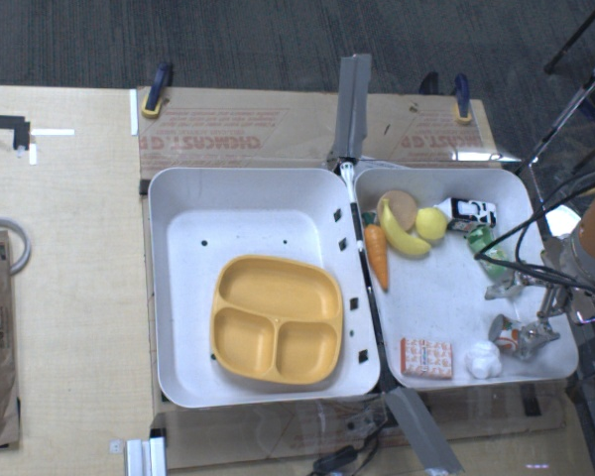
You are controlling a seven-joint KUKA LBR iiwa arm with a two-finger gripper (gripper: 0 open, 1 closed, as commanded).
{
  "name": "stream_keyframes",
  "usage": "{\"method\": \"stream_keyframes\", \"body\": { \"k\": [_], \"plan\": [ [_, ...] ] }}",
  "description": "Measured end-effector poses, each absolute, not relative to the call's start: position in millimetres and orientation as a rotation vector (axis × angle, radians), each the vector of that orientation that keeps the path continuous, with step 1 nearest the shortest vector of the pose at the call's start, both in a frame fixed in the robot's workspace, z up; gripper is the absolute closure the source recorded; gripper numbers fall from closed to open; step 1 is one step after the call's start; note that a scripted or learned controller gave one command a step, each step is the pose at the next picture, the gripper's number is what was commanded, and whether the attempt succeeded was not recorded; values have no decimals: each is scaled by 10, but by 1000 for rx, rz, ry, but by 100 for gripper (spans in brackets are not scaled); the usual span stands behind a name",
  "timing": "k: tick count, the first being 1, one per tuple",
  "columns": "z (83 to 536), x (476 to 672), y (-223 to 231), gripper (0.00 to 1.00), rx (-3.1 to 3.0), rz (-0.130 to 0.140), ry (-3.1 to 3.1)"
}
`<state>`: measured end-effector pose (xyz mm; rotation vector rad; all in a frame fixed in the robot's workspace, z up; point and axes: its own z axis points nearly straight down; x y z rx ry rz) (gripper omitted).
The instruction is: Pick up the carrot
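Carrot (377, 255) against left wall of right bin (456, 178), beside banana (405, 238). Gripper (516, 315) near right wall, fingers apart, nothing between. Yellow plate (278, 318) in left bin (178, 296).

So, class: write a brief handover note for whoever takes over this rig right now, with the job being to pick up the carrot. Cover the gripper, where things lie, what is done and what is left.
Gripper: low over the right side of the right bin, holding nothing that I can see; open or shut is unclear.
Carrot: lying in the right bin against its left wall, beside the banana, apart from the gripper.
Yellow divided plate: in the left bin.
Done: nothing yet; the carrot is untouched.
Left: move across to the carrot, grasp it, lift.
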<state>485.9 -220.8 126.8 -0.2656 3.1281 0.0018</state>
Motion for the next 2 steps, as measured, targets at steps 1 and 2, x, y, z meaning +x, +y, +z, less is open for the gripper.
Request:
{"method": "stream_keyframes", "body": {
  "k": [1, 2],
  "plan": [
    [1364, 4877, -2199, 100, -269, 1, 3124],
    [912, 4888, -1260, 100, -766, 3, 3046]
  ]
}}
